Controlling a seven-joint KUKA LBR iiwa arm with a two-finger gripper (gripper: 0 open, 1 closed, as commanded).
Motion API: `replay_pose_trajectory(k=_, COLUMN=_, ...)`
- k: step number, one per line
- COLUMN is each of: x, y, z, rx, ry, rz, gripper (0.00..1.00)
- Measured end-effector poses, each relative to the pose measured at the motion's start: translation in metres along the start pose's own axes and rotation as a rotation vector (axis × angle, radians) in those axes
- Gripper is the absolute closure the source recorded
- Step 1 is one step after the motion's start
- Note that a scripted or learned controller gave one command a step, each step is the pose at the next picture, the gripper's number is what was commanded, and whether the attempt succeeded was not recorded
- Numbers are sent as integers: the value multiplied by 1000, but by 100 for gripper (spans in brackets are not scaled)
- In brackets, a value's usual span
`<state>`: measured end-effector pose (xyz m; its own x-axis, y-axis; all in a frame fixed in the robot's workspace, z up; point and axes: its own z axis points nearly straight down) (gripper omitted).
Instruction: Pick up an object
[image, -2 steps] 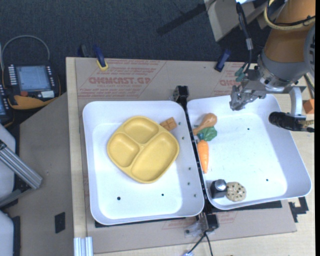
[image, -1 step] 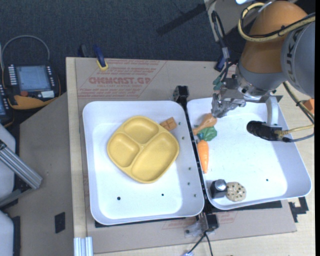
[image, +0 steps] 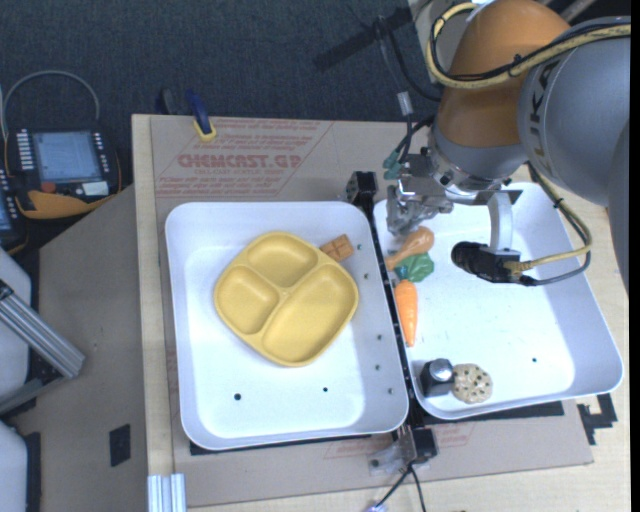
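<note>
My gripper (image: 408, 218) hangs over the back left corner of the right bin (image: 560, 330), under the grey arm with its orange band. Directly below its tip lies a tan-orange toy piece (image: 416, 241), with a green piece (image: 417, 267) touching it on the near side. An orange carrot (image: 406, 311) lies along the bin's left wall, just nearer than those. A speckled cookie (image: 471, 382) and a small dark grey cylinder (image: 437, 374) sit at the front left of the same bin. The gripper's tip appears close to or touching the tan-orange piece.
The left bin (image: 200, 370) holds a yellow divided plate (image: 287, 297) and a small brown block (image: 337, 247) at its back right. A black part with a yellow cable (image: 486, 262) hangs right of the gripper. A pendant (image: 65, 160) lies off the bench at far left.
</note>
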<state>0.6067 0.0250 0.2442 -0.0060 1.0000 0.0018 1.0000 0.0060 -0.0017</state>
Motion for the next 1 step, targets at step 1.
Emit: replay_pose_trajectory(k=1, x=46, y=-19, z=7, rx=3, ry=0, rz=1, gripper=100)
